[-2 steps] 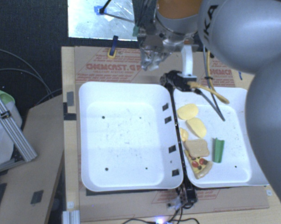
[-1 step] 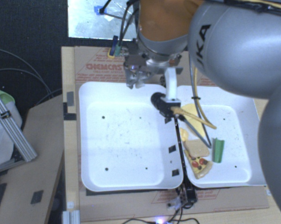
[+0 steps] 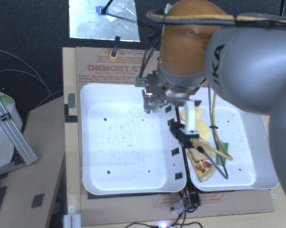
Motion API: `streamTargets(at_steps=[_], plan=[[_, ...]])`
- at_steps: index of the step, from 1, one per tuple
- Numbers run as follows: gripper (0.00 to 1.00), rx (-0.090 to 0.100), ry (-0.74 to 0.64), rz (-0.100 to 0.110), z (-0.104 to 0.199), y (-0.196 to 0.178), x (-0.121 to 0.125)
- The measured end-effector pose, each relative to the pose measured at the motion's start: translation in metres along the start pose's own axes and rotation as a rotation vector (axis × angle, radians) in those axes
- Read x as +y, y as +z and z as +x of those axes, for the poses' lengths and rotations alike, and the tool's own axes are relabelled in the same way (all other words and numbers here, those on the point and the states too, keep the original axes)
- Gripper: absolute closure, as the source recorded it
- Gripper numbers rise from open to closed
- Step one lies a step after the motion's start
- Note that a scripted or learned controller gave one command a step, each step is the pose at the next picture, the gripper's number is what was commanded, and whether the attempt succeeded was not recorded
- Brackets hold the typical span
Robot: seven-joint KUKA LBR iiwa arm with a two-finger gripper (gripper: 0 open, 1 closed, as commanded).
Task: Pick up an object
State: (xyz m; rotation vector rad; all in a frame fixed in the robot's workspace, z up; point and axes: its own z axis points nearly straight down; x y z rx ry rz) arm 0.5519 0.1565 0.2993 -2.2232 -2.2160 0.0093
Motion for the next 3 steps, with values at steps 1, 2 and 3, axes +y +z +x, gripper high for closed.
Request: streamTargets(at_steps=[1, 2, 3], plan=[[1.0, 0.004, -0.006, -0.006, -0.013, -0.028, -0.068], [1.0, 0.004, 0.001, -0.019, -0.069, -0.119, -0.065], [1.0, 0.004, -0.009, -0.014, -0.066, -0.125, -0.065]])
